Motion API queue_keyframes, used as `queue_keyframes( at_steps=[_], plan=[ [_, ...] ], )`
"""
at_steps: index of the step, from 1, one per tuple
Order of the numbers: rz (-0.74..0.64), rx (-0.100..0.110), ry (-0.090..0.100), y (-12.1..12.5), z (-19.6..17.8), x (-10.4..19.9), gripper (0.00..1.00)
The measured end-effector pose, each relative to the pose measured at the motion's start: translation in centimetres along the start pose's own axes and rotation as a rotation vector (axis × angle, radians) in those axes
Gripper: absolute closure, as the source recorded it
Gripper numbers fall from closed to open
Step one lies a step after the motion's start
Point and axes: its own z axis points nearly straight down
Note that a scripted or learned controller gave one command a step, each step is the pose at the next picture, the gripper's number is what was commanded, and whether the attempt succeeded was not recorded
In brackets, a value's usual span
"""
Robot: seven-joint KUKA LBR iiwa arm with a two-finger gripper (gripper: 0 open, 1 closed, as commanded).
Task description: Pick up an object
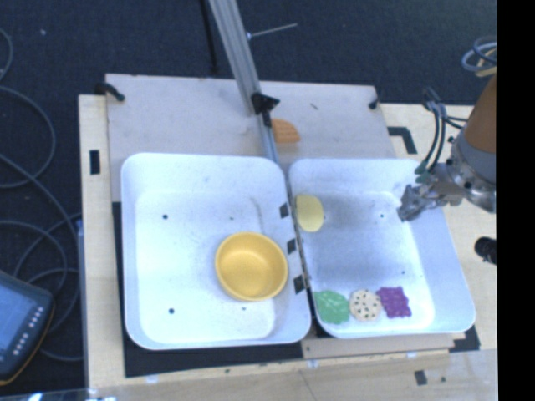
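A yellow bowl (250, 265) sits in the left bin (159, 190), near its right wall. In the right bin (435, 266) a pale yellow round piece (310, 212) lies against the left wall. Along that bin's front edge lie a green piece (332, 306), a chocolate-chip cookie (364, 304) and a purple grape cluster (394, 301). My gripper (412, 205) hangs over the right bin's far right part, well away from all the objects. Nothing shows between its fingers.
A metal rail (238, 53) slants down from the top to the divide between the bins. An orange object (284, 132) lies on the board behind the bins. Cables and a tablet (21, 324) lie on the floor at left.
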Motion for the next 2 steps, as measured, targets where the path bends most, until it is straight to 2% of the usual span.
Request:
queue_keyframes(
  at_steps=[1,2],
  plan=[
    [0.002,0.003,0.000,-0.1,0.8,4.8,1.00],
    [-0.001,0.002,0.001,1.4,0.2,10.2,1.00]
  ],
)
